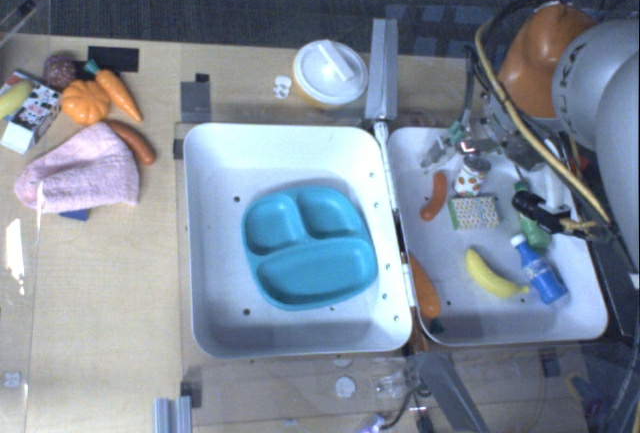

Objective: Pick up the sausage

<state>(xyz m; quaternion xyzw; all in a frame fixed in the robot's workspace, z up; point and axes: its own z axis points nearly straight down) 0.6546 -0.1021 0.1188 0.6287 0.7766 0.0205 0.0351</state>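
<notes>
Near left wall of right bin (600,321): sausage (433,196) lies loose on bin floor, long axis near upright in view, top tipped slightly right. Gripper (462,143) hovers just up-right of sausage's upper end; finger spread cannot be told, nothing visibly held.

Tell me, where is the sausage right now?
The sausage lies in the right bin, near its left wall toward the back, just left of a small patterned block.

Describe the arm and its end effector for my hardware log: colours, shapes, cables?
The arm is rounded and light grey, with an orange band. Yellow and black cables loop along it. The end effector is small, dark metal with a red spot.
</notes>
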